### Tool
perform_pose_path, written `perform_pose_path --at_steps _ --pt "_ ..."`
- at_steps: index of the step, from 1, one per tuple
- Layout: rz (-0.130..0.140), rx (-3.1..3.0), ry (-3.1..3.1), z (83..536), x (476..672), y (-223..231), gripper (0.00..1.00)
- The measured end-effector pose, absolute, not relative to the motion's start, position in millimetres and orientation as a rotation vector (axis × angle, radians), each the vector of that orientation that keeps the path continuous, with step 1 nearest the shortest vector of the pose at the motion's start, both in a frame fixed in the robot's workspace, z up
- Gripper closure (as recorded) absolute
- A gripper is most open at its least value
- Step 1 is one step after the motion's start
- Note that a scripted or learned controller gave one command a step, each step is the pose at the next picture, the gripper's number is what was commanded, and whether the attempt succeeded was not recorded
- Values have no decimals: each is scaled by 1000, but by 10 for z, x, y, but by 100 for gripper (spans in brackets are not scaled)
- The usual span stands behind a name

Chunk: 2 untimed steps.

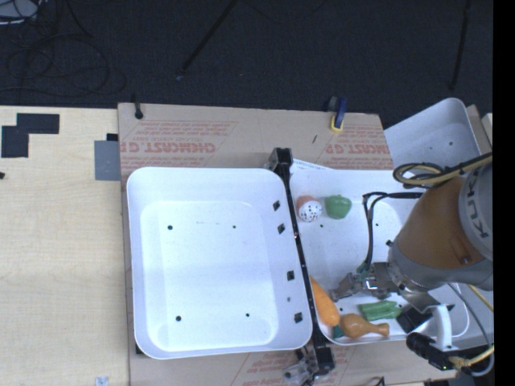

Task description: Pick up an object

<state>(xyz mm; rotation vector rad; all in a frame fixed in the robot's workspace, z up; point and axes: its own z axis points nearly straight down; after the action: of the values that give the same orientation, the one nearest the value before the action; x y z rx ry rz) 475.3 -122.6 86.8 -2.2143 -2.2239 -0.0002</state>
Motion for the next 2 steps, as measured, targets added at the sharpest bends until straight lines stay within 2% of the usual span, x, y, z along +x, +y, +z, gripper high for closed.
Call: perform_pose_path --at_steps 1,2 --pt "-9 -2222 -2229 1977 4778 -1063 0" --pt "0 -2211 -2224 1868 4756 -432 0"
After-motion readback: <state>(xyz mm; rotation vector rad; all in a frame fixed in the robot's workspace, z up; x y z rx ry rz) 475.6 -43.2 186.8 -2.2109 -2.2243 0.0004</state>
